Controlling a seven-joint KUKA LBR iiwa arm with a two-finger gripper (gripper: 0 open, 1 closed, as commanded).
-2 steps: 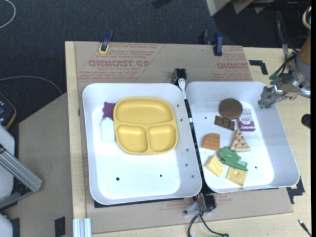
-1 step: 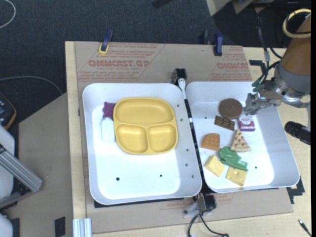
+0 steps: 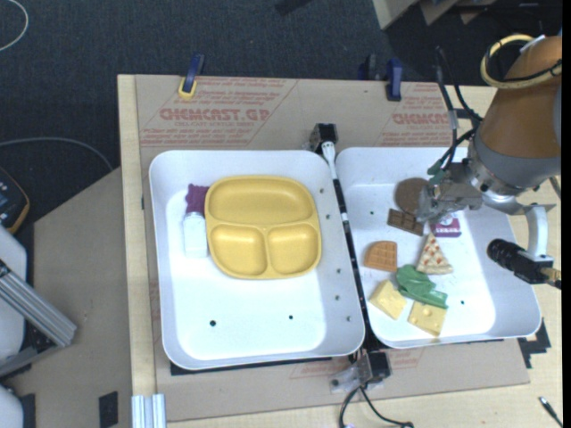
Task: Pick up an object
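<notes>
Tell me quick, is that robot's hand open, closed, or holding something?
Hand: cannot be told from here; it hovers low over the right white bin, by the brown chocolate-bar toy.

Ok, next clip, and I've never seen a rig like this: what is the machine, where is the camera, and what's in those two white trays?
One fixed camera looks down at a slant on a bench. The grey-and-orange arm reaching in from the right is a robot; its gripper hangs low over the right bin, among toy food: a brown disc, chocolate piece, waffle, pizza slice, green piece and cheese wedges. The left bin holds a yellow divided plate and a small bottle. Whether anything is gripped isn't clear.
</notes>
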